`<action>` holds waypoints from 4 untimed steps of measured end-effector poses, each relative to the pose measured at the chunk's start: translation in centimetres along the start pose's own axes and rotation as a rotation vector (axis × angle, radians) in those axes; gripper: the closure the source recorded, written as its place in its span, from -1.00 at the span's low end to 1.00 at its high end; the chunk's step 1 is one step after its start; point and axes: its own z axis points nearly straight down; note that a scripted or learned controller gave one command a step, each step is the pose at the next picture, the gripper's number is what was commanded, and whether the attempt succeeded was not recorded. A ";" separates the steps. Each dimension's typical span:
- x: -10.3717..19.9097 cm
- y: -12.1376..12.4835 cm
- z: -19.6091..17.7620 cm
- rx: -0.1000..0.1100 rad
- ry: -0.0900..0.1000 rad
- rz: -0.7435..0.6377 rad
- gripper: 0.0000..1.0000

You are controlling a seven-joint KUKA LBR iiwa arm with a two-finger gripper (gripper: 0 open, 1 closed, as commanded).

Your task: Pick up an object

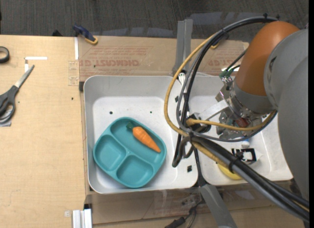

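In the camera view, the arm [274, 75] reaches down into the right bin [274, 170], and its pincer [235, 124] is hidden among cables, so I cannot tell its state. A yellow object [226, 169] (partly covered by a black cable) lies just below the pincer in that bin. In the left bin [98, 94], well apart, a carrot [146, 139] rests on a teal divided plate [128, 153]. Scissors [13, 94] lie on the worktop [39, 163].

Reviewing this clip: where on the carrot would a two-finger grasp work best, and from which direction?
Grip the carrot across its thick orange middle, coming straight down, probably with the fingers set crosswise to its long axis. It lies flat and slanted on the teal tray, over a divider ridge, green top toward the upper left, so the sides look free to pinch.
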 end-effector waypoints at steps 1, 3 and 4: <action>2.8 -7.3 18.4 0.002 0.000 0.054 1.00; 4.8 -12.3 18.3 0.001 0.002 -0.061 1.00; 7.2 -18.7 10.9 -0.001 0.001 -0.291 1.00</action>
